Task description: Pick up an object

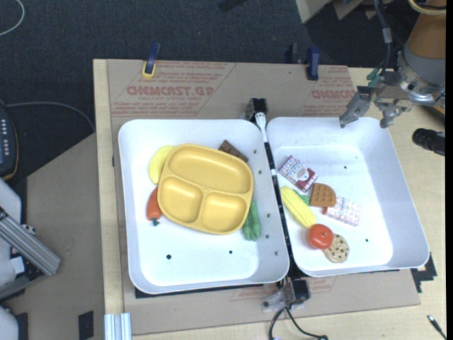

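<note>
Pincer [368, 112] spread wide, holding nothing, above right bin's [396, 161] far rim; tomato [320, 236], corn [298, 207], cookie [337, 248] lying inside.

We look down at a slant from above on the table [212, 83] and both bins [134, 190].

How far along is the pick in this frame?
Nothing looks picked yet. The two-finger gripper is open with nothing between its fingers, above the right white bin's far edge. The toy yellow corn cob, red tomato and other toys lie in the bin. Descent, grasp and lift remain.
</note>
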Robot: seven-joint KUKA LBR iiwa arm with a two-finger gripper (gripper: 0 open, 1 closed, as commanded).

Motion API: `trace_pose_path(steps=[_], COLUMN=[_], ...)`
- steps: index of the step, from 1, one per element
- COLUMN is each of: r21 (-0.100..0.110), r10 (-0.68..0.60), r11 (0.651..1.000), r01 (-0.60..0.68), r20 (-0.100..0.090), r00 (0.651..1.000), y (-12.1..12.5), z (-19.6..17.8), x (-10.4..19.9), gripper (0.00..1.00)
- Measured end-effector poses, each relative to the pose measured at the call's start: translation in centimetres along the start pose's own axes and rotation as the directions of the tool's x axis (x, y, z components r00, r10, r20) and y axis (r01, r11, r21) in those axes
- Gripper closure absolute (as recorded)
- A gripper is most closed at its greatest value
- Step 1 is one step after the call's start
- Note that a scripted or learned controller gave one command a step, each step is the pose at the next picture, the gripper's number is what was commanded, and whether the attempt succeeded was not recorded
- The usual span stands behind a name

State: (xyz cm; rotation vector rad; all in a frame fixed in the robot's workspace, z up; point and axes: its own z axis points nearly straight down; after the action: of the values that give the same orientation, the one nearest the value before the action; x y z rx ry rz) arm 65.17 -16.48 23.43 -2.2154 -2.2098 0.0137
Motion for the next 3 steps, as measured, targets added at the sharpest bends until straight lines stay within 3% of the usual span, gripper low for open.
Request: trace_pose_path(steps=[1, 3], r21=[-0.015, -0.009], r10=[-0.003, -0.004], r11=[1.000, 1.000], r01=[0.003, 0.004], r20=[0.003, 0.001], r00=[1.000, 1.000], y=[0.2, 0.2], z=[-0.9, 9.5], x=[0.0, 1.1], gripper=[0.00, 0.00])
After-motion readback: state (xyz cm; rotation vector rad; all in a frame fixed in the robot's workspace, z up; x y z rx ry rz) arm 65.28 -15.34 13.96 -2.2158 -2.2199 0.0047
